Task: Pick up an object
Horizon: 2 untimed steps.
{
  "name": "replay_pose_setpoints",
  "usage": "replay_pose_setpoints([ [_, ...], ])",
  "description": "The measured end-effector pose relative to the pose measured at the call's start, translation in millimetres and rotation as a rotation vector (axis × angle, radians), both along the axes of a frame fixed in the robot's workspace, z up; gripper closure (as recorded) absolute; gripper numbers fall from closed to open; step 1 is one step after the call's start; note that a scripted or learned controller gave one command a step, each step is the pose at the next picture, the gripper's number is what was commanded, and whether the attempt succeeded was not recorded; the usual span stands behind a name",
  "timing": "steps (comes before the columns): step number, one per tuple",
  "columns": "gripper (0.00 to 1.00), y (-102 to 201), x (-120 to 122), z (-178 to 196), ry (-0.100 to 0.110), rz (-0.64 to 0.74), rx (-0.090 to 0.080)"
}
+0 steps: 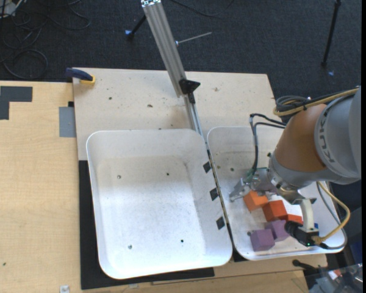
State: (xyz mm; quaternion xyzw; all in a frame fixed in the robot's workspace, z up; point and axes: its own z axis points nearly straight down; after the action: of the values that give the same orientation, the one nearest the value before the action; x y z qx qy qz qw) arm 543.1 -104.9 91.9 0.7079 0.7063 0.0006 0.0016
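Note:
The right bin (232, 145) holds several small blocks near its front. An orange block (254, 200) lies just under the arm's wrist, and a red-orange block (274, 211) touches its right side. Two purple blocks (263, 239) (280, 229) sit closer to the front rim. My gripper (240, 189) reaches down into the right bin, its metal tip just left of the orange block and close to it. No block can be seen lifted off the bin floor.
The left bin (110, 163) stands beside the right one, with a divider carrying black clips (213, 193) between them. A slanted aluminium post (171, 54) rises behind the bins. Cables (329, 224) loop over the right bin's right side.

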Motion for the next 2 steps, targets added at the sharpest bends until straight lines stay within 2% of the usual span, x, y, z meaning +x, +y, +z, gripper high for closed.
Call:
replay_pose_setpoints([
  [1, 1.00, -1.6, -0.9, 10.5, 0.002, -0.009, 0.002],
  [2, 1.00, -6.7, 0.9, 72.6, 0.001, -0.002, 0.001],
])
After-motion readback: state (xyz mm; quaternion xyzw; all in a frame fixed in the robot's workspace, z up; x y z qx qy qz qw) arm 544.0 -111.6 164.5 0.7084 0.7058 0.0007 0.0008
